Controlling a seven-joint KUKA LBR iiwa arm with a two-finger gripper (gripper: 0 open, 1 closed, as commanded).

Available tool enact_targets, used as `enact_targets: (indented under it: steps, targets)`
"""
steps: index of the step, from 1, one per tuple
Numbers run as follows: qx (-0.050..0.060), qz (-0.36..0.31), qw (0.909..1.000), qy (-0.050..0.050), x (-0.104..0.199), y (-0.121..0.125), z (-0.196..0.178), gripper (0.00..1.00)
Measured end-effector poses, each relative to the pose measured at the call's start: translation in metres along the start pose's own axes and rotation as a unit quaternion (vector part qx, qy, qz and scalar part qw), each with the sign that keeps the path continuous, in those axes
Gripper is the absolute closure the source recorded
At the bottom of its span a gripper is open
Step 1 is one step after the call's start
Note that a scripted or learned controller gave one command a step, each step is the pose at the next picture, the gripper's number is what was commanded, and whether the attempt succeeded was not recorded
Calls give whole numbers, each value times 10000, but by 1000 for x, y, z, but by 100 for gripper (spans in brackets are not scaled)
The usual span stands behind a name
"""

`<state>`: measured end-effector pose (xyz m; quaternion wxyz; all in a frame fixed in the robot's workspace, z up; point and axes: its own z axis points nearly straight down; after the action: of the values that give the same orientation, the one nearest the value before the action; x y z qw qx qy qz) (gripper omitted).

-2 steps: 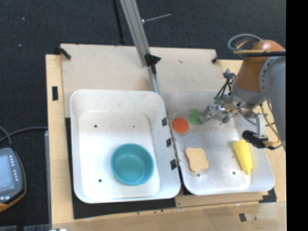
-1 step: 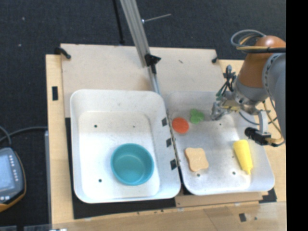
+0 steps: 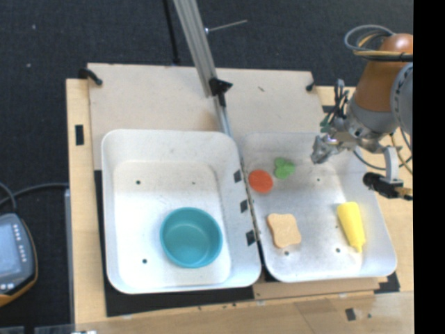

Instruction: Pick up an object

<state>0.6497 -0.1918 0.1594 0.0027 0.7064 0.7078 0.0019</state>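
Note:
In the right bin (image 3: 316, 270) lie a small green object (image 3: 283, 168), a round orange-red object (image 3: 261, 181), a tan toast-shaped piece (image 3: 284, 229) and a yellow corn-like piece (image 3: 351, 225). A teal bowl (image 3: 191, 237) sits in the left bin (image 3: 125, 158). My gripper (image 3: 321, 149) hangs over the right bin's far right part, to the right of the green object and apart from it. Nothing shows between its fingers.
A slanted metal pole (image 3: 201, 54) rises from behind the two bins, near their shared edge. A bare board (image 3: 153, 96) lies behind the bins. A handheld device (image 3: 14, 256) sits off the bench at the far left.

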Motion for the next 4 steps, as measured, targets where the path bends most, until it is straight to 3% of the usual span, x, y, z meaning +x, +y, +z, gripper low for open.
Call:
enact_targets:
  steps: [2, 4]
  targets:
    - [-6, 0, 10000, -6, -8, -3, -111, 100]
    - [29, -19, 10000, 7, 95, -11, -107, 100]
